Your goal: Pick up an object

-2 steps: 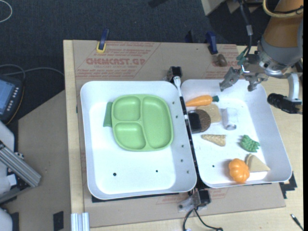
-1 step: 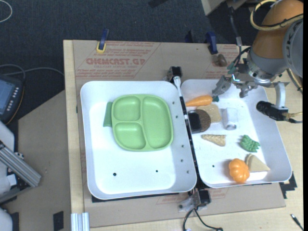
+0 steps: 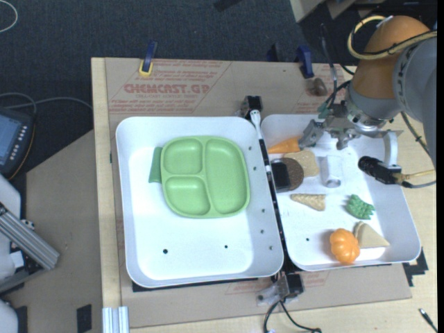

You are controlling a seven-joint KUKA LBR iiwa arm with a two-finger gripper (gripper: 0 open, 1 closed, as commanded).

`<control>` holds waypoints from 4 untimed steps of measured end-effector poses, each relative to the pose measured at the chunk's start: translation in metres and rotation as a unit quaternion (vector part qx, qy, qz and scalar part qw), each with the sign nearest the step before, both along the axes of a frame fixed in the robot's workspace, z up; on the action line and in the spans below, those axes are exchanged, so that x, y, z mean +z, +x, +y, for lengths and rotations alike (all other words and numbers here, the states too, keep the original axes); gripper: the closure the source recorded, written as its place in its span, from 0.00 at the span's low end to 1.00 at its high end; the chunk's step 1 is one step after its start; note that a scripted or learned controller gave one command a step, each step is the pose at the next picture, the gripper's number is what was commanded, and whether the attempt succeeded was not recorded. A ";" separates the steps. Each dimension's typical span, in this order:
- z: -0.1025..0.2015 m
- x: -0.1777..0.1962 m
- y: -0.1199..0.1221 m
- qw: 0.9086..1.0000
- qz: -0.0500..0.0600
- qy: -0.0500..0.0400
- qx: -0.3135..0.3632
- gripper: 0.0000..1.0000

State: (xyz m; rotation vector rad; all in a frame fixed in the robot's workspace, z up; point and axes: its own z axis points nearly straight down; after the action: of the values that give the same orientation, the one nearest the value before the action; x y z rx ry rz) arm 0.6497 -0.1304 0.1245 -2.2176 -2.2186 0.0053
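Observation:
The right bin (image 3: 399, 217) holds several items. An orange carrot-like piece (image 3: 284, 146) lies at its back left. A brown round thing (image 3: 291, 173) with a black block (image 3: 279, 175) on its left sits just below it. A tan wedge (image 3: 309, 201), a green leafy piece (image 3: 359, 207), an orange round fruit (image 3: 344, 245) and a beige wedge (image 3: 371, 236) lie further forward. My gripper (image 3: 331, 175) hangs low over the bin's back middle, just right of the brown round thing, with bare bin floor beneath it.
The left bin (image 3: 139, 234) holds a green divided plate (image 3: 205, 175) over a darker green sheet (image 3: 155, 165). The bins' shared wall (image 3: 267, 179) runs just left of the brown thing. Blue and yellow clamps (image 3: 147, 60) sit at the bench's back edge.

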 end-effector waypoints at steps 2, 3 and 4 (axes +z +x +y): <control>0.000 -0.025 0.002 1.000 -0.004 0.000 0.000 1.00; -0.004 0.019 0.004 1.000 -0.006 -0.002 -0.001 1.00; -0.004 0.063 0.004 1.000 -0.006 -0.001 0.000 1.00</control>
State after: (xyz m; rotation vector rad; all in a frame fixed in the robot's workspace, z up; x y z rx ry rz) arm 0.6541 -0.1347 0.1871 -2.2251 -2.2259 -0.0050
